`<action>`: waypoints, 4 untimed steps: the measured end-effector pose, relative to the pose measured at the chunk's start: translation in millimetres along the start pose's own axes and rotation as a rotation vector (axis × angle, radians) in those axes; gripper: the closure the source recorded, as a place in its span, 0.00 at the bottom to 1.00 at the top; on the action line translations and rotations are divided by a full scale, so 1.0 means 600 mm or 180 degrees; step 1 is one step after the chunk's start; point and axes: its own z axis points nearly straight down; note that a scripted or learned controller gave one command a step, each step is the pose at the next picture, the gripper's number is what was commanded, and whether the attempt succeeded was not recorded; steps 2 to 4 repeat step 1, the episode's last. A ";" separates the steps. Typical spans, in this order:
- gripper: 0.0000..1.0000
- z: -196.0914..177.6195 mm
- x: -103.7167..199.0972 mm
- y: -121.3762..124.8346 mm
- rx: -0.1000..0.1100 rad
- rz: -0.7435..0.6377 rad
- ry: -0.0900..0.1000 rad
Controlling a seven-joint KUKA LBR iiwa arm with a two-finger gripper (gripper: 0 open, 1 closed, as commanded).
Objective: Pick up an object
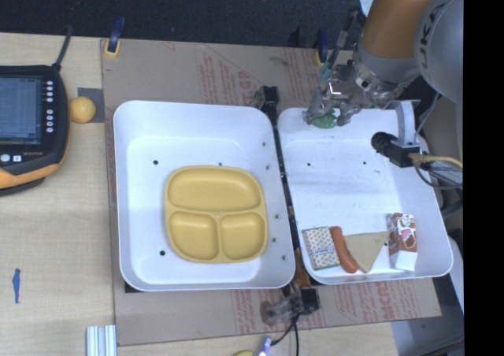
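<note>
My gripper [331, 113] hangs over the far left corner of the right bin [354, 181]. A small green object [320, 120] shows between its fingertips, and the fingers are closed on it. Along the near edge of that bin lie a patterned square packet [320, 246], a reddish sausage [344, 250], a tan wedge-shaped slice [368, 247] and a small red-and-white carton [402, 241]. The left bin [138, 189] carries a yellow divided plate [214, 213].
A black cable fitting [391, 149] from the arm reaches over the right bin's far right part. A teach pendant [27, 127] and a yellow ball [82, 109] rest on the bench to the left. Black clamps [268, 97] sit between the bins.
</note>
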 end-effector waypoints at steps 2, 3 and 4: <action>1.00 -0.010 0.116 -0.081 0.0012 -0.0008 -0.0006; 1.00 -0.010 0.116 -0.081 0.0012 -0.0008 -0.0006; 1.00 -0.010 0.116 -0.081 0.0012 -0.0008 -0.0006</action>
